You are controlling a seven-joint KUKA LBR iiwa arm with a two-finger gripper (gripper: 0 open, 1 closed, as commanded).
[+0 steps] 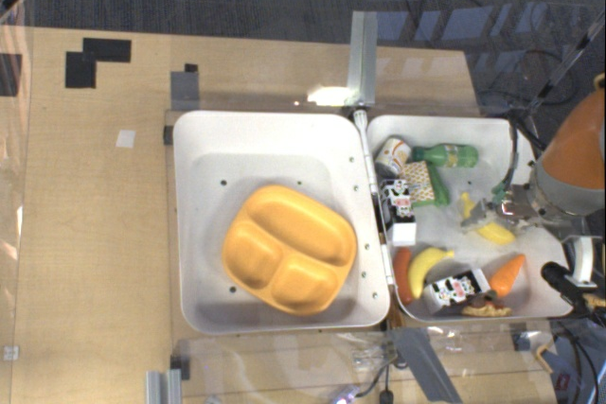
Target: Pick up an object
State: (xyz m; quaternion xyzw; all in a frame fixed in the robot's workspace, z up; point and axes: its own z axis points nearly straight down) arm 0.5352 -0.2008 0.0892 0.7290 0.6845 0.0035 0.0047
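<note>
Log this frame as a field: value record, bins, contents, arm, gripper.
left bin: holds one yellow divided tray, tilted
right bin: holds many small items
right bin, top: green bottle lying on its side, small can beside it
right bin, bottom: banana, carrot, small yellow piece
arm: reaches in from the right, orange band over the right bin's edge
gripper: low over the right bin, near the small yellow piece
gripper state: cannot tell
object held: none visible
</note>
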